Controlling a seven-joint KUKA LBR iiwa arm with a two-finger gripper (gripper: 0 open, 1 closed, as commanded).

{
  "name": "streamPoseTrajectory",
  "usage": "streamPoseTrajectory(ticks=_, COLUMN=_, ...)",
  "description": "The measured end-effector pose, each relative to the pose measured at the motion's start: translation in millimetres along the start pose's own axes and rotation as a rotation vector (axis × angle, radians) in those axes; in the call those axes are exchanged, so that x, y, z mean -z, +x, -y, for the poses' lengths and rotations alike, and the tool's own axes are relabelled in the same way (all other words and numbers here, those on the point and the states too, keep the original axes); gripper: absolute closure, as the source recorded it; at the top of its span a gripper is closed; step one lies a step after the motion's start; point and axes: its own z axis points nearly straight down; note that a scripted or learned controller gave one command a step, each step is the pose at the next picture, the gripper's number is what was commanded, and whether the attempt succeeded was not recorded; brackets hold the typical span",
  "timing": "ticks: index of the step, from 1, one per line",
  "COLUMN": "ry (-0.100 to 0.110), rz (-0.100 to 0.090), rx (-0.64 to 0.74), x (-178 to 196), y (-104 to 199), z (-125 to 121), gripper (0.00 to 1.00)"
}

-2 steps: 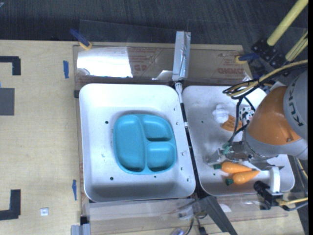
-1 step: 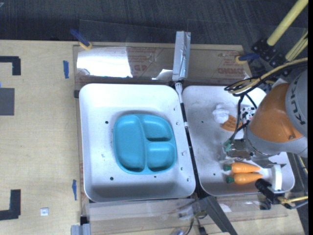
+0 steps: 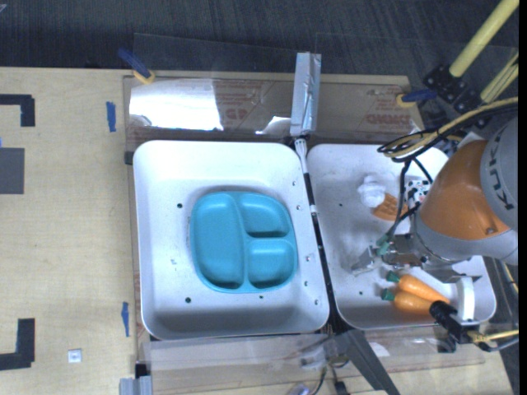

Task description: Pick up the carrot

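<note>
At the near edge of the right bin point(image 3: 346, 220), the carrot point(image 3: 416, 295) lies on the bin floor, its orange body running left to right with green at the left end. The gripper point(image 3: 394, 257) hangs just above and beside it, under the orange band point(image 3: 465, 196) of the arm; whether the jaws are wide or narrow cannot be told, and nothing shows between them. Further back in that bin sit a white lump point(image 3: 372, 192) and a small orange piece point(image 3: 385, 211). The left bin point(image 3: 156, 220) holds a blue divided tray point(image 3: 243, 239) on the wooden surface point(image 3: 58, 245).
</note>
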Motion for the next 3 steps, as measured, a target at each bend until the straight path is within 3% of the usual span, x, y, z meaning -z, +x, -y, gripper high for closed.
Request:
streamPoseTrajectory(ticks=1, ry=0.006, rz=0.001, rx=-0.109, x=-11.2, y=-92.4, z=1.1, gripper=0.00)
streamPoseTrajectory(ticks=2, ry=0.002, rz=0.002, rx=-0.107, x=-0.2, y=-92.0, z=-0.4, gripper=1.00)
streamPoseTrajectory(ticks=3, ry=0.004, rz=-0.001, rx=-0.085, x=117.9, y=-44.8, z=-47.6, gripper=1.00)
